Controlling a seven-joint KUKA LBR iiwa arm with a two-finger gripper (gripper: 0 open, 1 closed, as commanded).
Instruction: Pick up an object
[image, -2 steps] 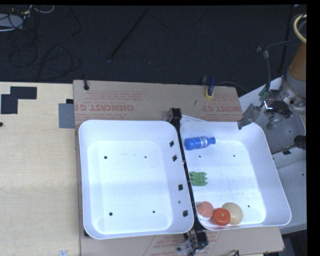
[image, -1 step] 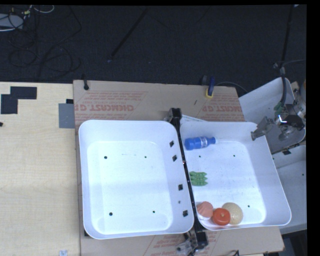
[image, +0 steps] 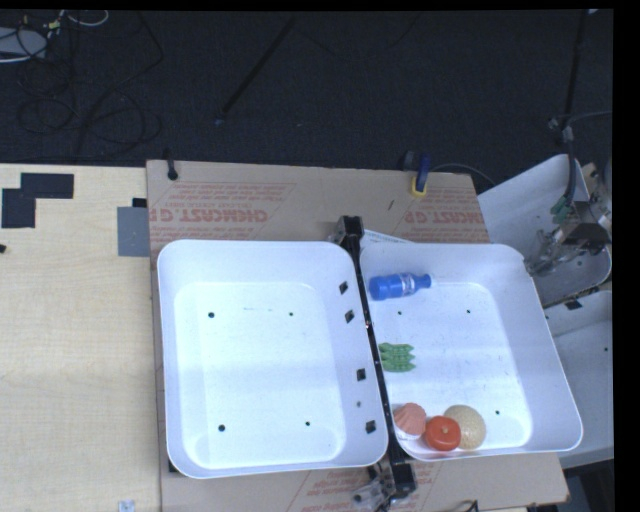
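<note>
Against the right bin's (image: 520, 330) near wall, a red round tomato-like toy (image: 442, 433) crowds its neighbours; a grasp could slip. Jaws' state: cannot tell.

Only a grey, cable-strung part of the arm (image: 575, 238) shows at far right, held back, pose unclear.

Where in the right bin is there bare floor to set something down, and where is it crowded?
Right bin: the widest bare floor is its middle and right side, bordered by the blue bottle at the top left, the green item at the left wall and the cluster below. Crowded: bottom left corner, where the pink item, red item and tan item bunch together.
</note>
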